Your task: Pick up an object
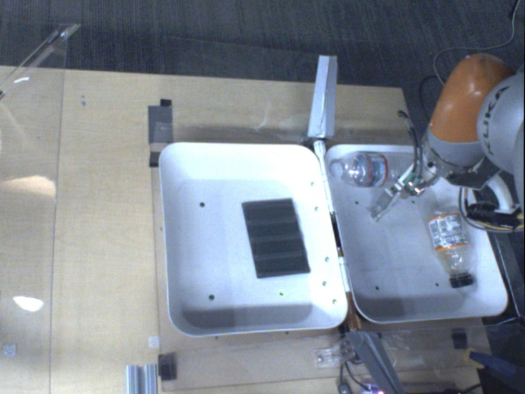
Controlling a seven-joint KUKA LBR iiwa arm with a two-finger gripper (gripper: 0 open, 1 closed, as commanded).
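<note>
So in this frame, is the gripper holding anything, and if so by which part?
Nothing is held. The gripper hangs open over the right bin, between the two clear bottles, touching neither.

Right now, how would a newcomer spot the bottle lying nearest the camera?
Find the right bin. Along its right side lies a clear bottle, black cap toward the near rim. Unlike the other clear bottle in the far-left corner, it has an orange-and-white label.

A robotics lab: wooden bench (98, 220), two white bins (176, 220), loose cables (361, 372).
</note>
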